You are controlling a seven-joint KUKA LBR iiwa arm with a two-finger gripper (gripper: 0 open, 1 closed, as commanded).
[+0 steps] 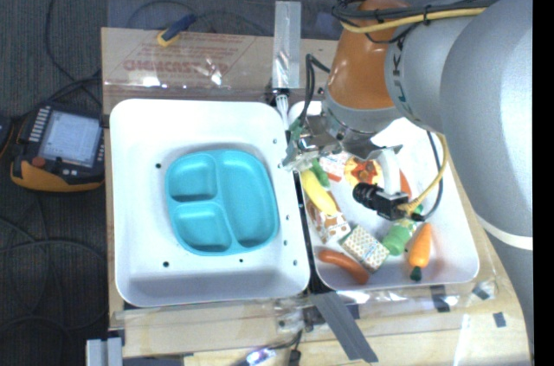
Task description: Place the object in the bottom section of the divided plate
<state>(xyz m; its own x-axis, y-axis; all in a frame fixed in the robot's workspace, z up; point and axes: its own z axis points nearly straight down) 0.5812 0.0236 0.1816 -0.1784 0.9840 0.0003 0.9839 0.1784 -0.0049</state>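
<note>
The gripper (322, 155) sits low over crowded toy food (346, 217) in the right bin (459, 269); I cannot tell its state. It may snag several pieces or none, leaving the blue divided plate (221, 200) unfilled.

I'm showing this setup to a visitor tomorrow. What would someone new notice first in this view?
First the big grey arm with its orange band, reaching in from the right over the right bin. Next the bright turquoise divided plate, alone in the left bin. Then the colourful heap of toy food in the right bin: a banana, a carrot, a sausage.
</note>
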